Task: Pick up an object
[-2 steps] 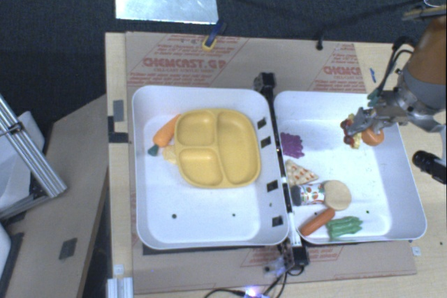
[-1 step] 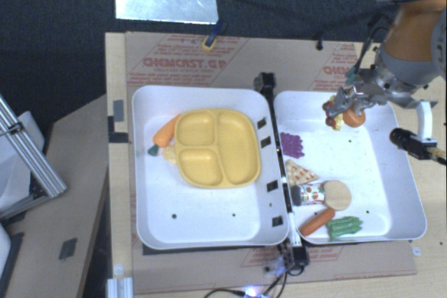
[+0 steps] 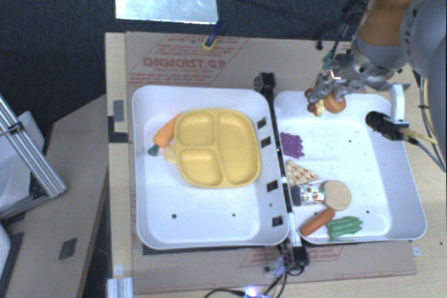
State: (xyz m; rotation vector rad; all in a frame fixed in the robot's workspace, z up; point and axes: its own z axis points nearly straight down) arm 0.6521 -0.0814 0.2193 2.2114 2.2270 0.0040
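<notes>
Taking the black divider (image 3: 274, 150) between the two bins as the mark: nearest the camera, just right of its near end, lie a green toy (image 3: 344, 225), a red sausage (image 3: 317, 221), a tan disc (image 3: 337, 195) and a small can (image 3: 308, 194), all close together in the right bin (image 3: 398, 171). A little farther along the divider, a pizza slice (image 3: 300, 172) and then purple grapes (image 3: 291, 144) sit beside it. Left of the divider the yellow tray (image 3: 213, 148) fills the middle of the left bin (image 3: 209, 227), with a carrot (image 3: 165, 131) touching its far-left edge. Farthest off, well right of the divider's far end, the gripper (image 3: 323, 98) hangs at the right bin's back rim, and an orange piece (image 3: 334, 105) sits right at its tips. This looks like the grasp or early lift. Whether the fingers are closed on the piece or merely touch it cannot be told from here. The next move, by my reckoning, calls for a straight lift to prove the hold.
</notes>
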